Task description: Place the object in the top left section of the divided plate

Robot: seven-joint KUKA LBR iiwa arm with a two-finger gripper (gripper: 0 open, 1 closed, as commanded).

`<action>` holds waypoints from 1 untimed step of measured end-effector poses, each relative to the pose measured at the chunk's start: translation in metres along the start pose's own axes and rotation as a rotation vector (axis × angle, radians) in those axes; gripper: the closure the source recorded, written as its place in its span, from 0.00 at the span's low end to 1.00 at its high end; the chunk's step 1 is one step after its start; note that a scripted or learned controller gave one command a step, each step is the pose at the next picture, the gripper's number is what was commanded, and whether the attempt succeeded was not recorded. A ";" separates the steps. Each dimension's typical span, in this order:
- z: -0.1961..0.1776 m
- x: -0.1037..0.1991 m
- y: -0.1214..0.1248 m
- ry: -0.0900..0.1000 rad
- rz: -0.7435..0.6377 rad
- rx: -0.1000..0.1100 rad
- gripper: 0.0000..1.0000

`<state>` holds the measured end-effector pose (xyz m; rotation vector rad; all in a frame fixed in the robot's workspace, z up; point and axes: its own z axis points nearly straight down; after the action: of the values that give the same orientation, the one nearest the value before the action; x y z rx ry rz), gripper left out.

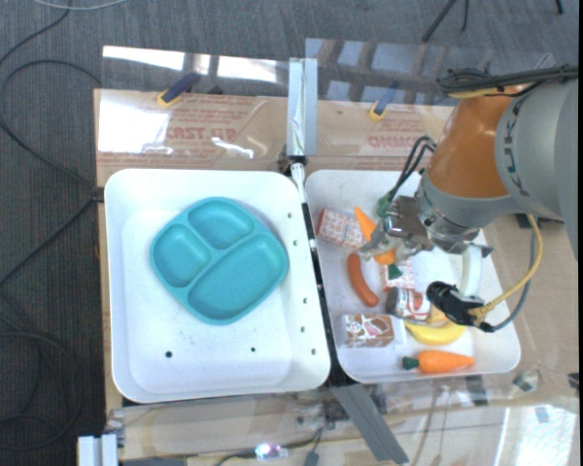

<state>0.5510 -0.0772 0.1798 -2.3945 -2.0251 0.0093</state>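
Gripper (394, 244) low in the right bin (500, 357), among toy food.
Whether it grips anything cannot be told; a hotdog (362, 280) lies just beside it. The plate (220, 258) sits in the left bin (136, 357).

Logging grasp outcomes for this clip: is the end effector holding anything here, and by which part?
Cannot be told. The end effector sits low among the items in the right bin, and its tip blends into the clutter.
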 end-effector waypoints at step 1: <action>0.000 0.093 0.006 -0.001 0.174 0.001 1.00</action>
<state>0.5720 0.0136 0.1792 -2.5622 -1.8094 0.0115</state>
